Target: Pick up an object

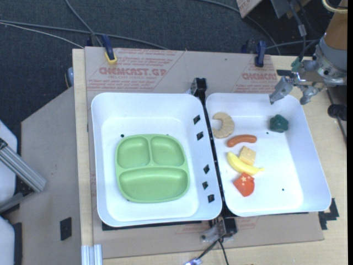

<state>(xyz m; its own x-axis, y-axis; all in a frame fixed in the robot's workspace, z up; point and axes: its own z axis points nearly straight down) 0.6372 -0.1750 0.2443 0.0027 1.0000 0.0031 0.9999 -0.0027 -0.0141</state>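
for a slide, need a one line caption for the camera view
Open tool above right bin of toy food; green tray in left bin.

Arm (pixel 336 43) cut off at right edge

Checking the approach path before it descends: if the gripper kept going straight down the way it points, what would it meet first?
Probably bare floor of the right bin; the open gripper points near its far rim, the dark green object slightly nearer. Depth is unclear.

Two white bins (pixel 105 148), one green tray (pixel 152 167), and six small food toys (pixel 245 167).
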